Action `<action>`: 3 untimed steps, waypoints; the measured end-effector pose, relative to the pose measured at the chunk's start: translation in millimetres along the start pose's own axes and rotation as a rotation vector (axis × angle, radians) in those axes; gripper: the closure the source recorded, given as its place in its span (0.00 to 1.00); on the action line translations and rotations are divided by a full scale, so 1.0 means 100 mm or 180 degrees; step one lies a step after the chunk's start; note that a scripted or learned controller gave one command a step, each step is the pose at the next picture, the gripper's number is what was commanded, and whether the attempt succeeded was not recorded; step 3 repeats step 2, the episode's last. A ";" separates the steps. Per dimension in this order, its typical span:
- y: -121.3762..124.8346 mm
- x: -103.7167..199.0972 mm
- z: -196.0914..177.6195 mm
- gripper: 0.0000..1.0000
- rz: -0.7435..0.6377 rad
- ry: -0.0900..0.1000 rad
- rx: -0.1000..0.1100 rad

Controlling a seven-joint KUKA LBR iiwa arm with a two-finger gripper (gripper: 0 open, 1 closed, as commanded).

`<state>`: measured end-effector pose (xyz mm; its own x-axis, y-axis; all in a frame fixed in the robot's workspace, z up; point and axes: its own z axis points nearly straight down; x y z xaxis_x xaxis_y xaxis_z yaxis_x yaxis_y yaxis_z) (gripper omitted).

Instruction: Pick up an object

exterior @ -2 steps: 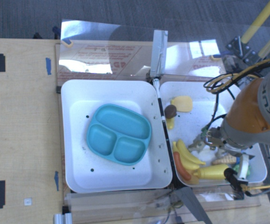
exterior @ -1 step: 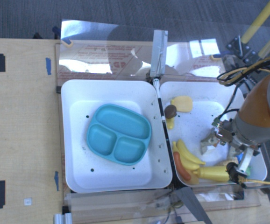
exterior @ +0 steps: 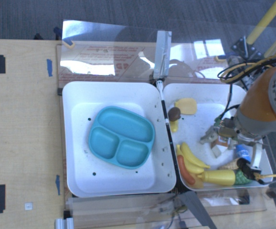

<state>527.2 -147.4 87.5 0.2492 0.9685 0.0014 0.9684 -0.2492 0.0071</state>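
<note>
**Arm low over the toy food in the right bin**

Wooden bench (exterior: 18, 142) carries two white bins side by side. Left bin (exterior: 76, 104) holds a blue divided plate (exterior: 121, 137) near its middle. Right bin (exterior: 209, 92), next to the plate's bin, holds the toy food: a yellow piece (exterior: 185, 106) and a brown ball (exterior: 174, 113) near the wall between the bins, a banana (exterior: 191, 159), a red sausage (exterior: 185, 172) and a corn cob (exterior: 220, 177) along the front wall. The gripper (exterior: 217, 138) is low over the right bin's floor, beyond the corn. Its fingers look spread apart, perhaps around a small pale object (exterior: 218, 150), but this part is too blurred to be sure.
</note>
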 end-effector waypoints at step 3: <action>0.03 0.94 -0.99 1.00 -0.0157 0.0010 0.0007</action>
